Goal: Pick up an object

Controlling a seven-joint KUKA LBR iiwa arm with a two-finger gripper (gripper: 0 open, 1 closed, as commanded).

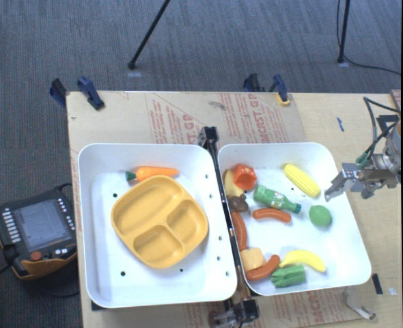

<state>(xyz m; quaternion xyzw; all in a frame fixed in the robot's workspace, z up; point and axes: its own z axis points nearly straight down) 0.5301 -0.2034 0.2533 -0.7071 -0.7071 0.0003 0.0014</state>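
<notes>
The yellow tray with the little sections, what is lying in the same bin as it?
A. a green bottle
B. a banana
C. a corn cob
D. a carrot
D: the carrot lies in the left bin just behind the yellow tray, while the banana, green bottle and corn cob all sit in the right bin.

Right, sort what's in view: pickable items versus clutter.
Job:
gripper
corn cob
green bottle
lime
banana
carrot
sausage

Lying about:
yellow divided plate
teach pendant
blue clamps
</notes>
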